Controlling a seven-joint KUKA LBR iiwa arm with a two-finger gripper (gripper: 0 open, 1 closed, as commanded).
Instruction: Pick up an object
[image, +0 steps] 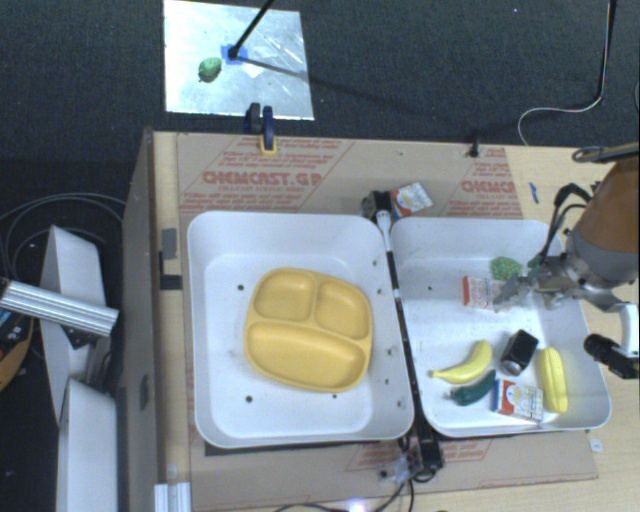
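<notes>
The right bin (440, 250) holds several small objects. A green leafy piece (506, 268) and a small red-and-white carton (478, 291) lie in its upper middle. A yellow banana (463, 365), a dark green vegetable (472, 391), a black can (518, 351), a yellow corn-like piece (552, 380) and a second small carton (518, 400) lie toward the front. My gripper (520, 287) reaches in from the right, low over the bin. It sits just right of the first carton and just below the green piece. Nothing is visibly lifted.
The left bin (215, 300) holds a yellow divided plate (308, 328). A small packet (410, 200) lies on the cardboard behind the bins. The grey arm (605, 240) hangs over the right bin's right rim.
</notes>
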